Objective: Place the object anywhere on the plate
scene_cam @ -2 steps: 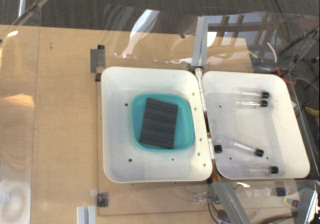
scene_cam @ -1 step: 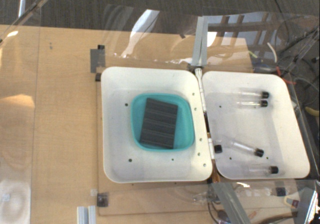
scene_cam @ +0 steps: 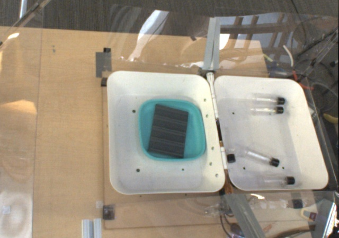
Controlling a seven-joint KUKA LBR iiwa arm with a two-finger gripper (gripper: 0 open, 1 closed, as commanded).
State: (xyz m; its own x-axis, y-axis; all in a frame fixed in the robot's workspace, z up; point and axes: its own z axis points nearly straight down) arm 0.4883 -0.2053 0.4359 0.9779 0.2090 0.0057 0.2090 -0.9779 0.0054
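Left of centre: dark ridged block (scene_cam: 169,131) sits flat on teal plate (scene_cam: 197,135) | looks done to me | jaws: can't tell

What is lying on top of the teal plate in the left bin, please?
A dark grey ribbed block lies flat on the teal plate, slightly tilted, inside the left bin. It covers the plate's middle, so anything beneath it cannot be seen.

The dark grey ribbed rectangular block (scene_cam: 168,131) hides the middle of the teal square plate (scene_cam: 197,131). The clear, black-capped tubes (scene_cam: 267,105) nearly vanish against the right white bin (scene_cam: 312,141).
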